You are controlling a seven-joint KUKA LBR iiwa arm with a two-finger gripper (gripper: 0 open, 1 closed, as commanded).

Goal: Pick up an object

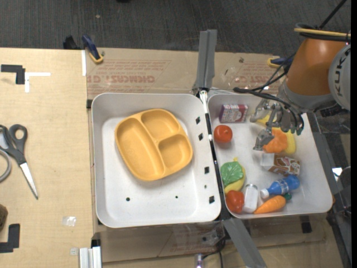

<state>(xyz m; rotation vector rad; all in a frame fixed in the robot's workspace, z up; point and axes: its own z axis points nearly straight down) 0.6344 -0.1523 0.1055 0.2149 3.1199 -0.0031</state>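
Two white bins [100, 166] on bench, gripper [266, 134] low in right bin, clasping orange toy [277, 144].

The arm [318, 66] reaches in, gripper [271, 128] pointing down.

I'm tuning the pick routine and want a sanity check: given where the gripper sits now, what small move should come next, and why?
Probably a short straight descent. The gripper hangs in the right bin directly over the orange and yellow toy, and nothing is visibly held. The snack packet lies close below that toy, so drifting sideways risks a cluttered grasp.
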